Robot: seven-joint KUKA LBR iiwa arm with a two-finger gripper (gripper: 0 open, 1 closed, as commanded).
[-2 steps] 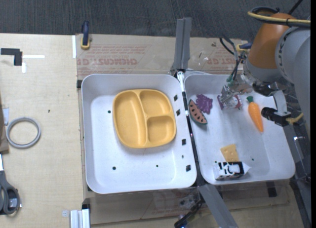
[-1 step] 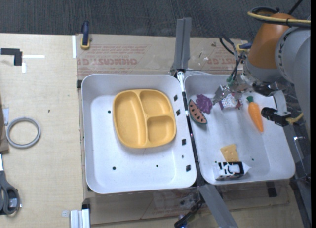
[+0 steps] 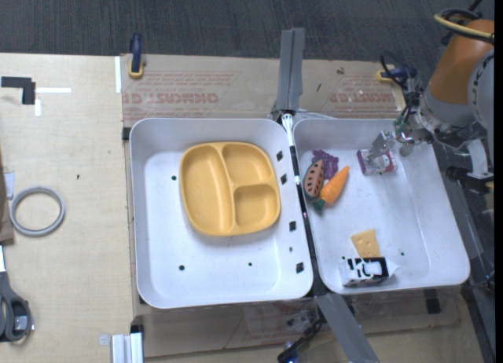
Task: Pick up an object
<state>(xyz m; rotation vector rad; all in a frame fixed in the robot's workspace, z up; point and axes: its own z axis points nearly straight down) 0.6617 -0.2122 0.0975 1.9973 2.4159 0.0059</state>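
The right bin holds several small toys. A purple grape bunch, a brown-and-red oval toy and an orange carrot lie together near its left wall. A yellow cheese wedge and a black-and-white block lie near its front edge. My gripper hangs low over the back of this bin, to the right of the carrot group and apart from it. The grey arm with its orange band reaches in from the upper right.
A yellow divided plate lies in the left bin. A grey divider bar runs between the bins at the back. On the bench to the left lie a grey tape ring and scissors.
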